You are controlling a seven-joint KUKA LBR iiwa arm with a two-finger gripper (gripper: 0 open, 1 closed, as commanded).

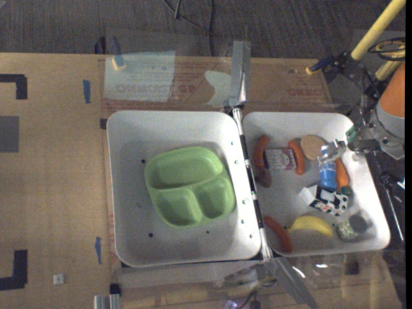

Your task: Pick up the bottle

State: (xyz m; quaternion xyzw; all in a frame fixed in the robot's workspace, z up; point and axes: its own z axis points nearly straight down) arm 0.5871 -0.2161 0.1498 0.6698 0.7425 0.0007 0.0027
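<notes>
**Pincer poised at bottle in crowded right bin**

The arm [393, 108] is seen reaching in from the right, its pincer [351, 143] brought to the far right part of the right bin [380, 230]. The bottle [328, 167], clear with a blue label, is found lying just below and beside the pincer; whether it is touched cannot be told. How far the pincer is opened cannot be told either, and nothing can be made out between its parts. Around the bottle are scattered a carrot [342, 173], a round tan disc [313, 147], sausages [297, 156], a small carton [279, 159], a cow-patterned box [330, 200] and a banana [311, 224]. In the left bin [125, 172] a green divided tray [189, 185] is set. Both bins are borne by the cardboard-covered desk [51, 192].
</notes>
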